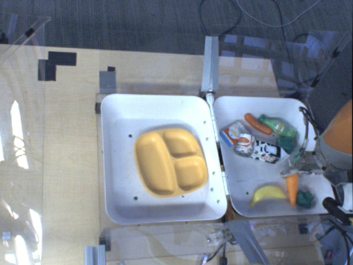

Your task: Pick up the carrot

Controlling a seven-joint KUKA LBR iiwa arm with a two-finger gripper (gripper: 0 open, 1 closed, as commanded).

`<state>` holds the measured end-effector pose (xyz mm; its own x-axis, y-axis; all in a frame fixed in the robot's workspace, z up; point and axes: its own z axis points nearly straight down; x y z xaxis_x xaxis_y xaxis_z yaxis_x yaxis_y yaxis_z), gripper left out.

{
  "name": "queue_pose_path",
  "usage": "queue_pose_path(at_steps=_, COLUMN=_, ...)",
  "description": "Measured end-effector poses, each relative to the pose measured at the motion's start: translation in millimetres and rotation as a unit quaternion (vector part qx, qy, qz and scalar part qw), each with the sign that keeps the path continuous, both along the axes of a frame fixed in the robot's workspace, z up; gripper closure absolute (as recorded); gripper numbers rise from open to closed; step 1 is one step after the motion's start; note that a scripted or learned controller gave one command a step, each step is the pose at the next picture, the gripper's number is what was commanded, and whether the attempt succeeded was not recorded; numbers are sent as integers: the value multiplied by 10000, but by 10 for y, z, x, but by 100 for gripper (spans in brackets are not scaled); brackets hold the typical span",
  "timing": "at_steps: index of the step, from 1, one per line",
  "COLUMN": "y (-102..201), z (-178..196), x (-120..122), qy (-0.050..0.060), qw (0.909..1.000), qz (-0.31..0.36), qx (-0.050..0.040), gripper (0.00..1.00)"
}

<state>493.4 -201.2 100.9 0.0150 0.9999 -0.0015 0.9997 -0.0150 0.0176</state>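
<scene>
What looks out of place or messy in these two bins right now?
Nothing looks spilled or broken. The right bin holds a loose jumble: carrot beside the banana, a hot dog, a green bottle and small packets. The yellow divided tray sits slightly askew in the left bin.

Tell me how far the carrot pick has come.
Done: the hand is low in the right bin, at the carrot's top end. In hand: closing on it. Left: the lift; the carrot lies on the bin floor between banana and a green toy.
</scene>
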Motion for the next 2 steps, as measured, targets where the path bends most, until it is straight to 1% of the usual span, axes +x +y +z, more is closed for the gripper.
queue_pose_path(at_steps=1, y=163, z=-127, x=-36, qy=32, qw=9914, qz=-1312, qx=5, gripper=100)
queue_pose_path(at_steps=2, y=621, z=943, x=-53, qy=63, qw=9893, qz=-1460, qx=18, gripper=100)
